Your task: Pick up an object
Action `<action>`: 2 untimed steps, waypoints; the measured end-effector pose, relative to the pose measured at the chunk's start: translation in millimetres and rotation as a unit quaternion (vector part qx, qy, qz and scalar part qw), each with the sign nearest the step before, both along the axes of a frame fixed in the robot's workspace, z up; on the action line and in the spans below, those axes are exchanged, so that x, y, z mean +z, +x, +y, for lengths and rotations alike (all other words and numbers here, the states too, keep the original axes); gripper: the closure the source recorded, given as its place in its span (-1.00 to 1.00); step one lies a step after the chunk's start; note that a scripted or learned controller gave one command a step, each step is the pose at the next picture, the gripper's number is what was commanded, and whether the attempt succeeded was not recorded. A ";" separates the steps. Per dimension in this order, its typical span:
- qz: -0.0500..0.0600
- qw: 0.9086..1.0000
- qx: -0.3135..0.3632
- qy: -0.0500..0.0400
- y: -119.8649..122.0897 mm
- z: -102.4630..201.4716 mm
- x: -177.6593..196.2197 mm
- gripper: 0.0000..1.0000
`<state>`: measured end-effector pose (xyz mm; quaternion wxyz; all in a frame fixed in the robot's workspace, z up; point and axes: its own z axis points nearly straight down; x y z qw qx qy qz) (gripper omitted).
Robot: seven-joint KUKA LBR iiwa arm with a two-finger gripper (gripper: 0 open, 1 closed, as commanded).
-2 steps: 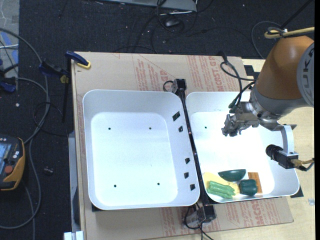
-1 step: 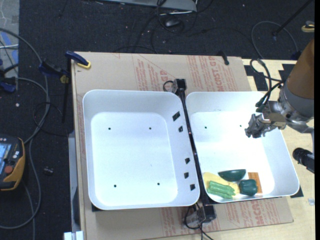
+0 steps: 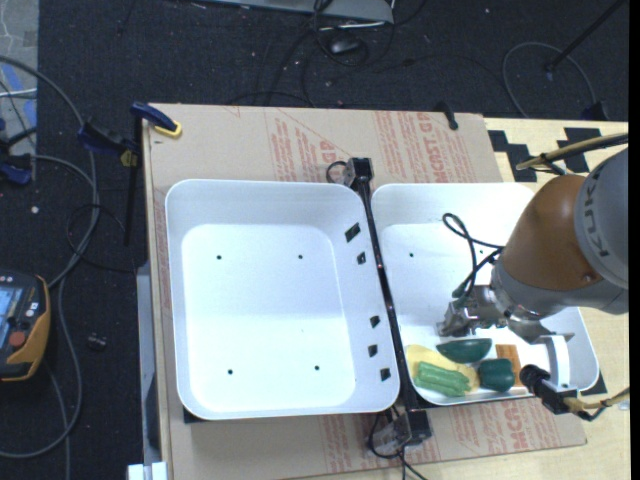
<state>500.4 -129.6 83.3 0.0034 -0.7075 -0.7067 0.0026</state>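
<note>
From where I stand, the claw (image 3: pixel 462 320) hangs low in the right bin (image 3: pixel 420 218), just above crowded green toys (image 3: pixel 452 365) at its near edge, fingers' state unclear; I judge it could nudge neighbours and close on nothing.

Arm (image 3: pixel 600 238): grey casing, rounded, bulky.
Band (image 3: pixel 545 243): broad orange-brown ring above the wrist.
Cable (image 3: pixel 470 243): thin black loop at the band's 9 o'clock.
Gripper (image 3: pixel 462 320): small metallic grey head at the band's 7 o'clock.
</note>
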 end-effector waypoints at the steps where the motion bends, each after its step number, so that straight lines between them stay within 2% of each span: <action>1: -0.005 1.000 0.000 -0.001 2.8 0.0 15.6 1.00; 2: -0.005 1.000 0.000 0.000 2.7 0.2 25.3 1.00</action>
